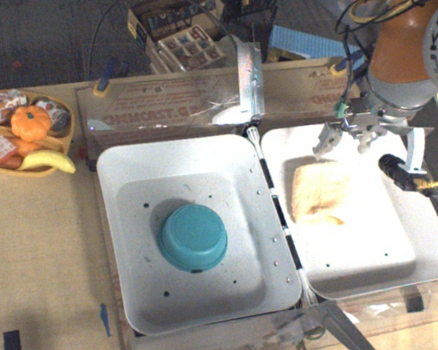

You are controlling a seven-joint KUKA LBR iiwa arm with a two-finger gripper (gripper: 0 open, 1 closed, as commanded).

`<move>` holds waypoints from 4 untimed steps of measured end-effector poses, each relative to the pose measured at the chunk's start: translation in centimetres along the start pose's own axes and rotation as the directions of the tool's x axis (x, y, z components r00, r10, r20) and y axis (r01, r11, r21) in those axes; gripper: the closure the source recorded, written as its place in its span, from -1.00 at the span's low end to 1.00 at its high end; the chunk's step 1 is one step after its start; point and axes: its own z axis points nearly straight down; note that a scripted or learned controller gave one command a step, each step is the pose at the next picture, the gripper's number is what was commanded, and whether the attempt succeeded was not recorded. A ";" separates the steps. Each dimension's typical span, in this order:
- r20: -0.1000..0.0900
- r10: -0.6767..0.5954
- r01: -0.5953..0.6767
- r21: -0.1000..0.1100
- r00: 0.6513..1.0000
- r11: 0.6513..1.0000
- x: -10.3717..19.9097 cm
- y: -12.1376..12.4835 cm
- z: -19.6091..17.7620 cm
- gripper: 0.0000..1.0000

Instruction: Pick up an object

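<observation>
2 bins (124,174) smooth white plastic; teal bowl (193,237) matt plastic; bench (40,263) pale wood; end effector (345,137) bare metal.

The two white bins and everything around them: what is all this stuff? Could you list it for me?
White bins: two, side by side on the bench.
Bowl: one, teal, upside down in the left bin.
Toast slice: one, pale tan, flat in the right bin.
Basket: one, holding an orange pumpkin, a yellow banana and small packets, on the bench's far left.
Robot arm: one, grey with orange band, reaching in from the right.
Gripper: one, above the right bin's far edge, beyond the toast.
</observation>
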 end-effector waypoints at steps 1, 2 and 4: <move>0.001 -0.108 0.108 -0.007 0.994 0.994 -0.6 -3.1 9.7 -1.00; 0.001 -0.108 0.108 -0.007 0.994 0.994 -0.6 -3.1 9.7 -1.00; 0.001 -0.142 0.142 -0.003 0.990 0.990 -0.6 -3.8 9.0 -1.00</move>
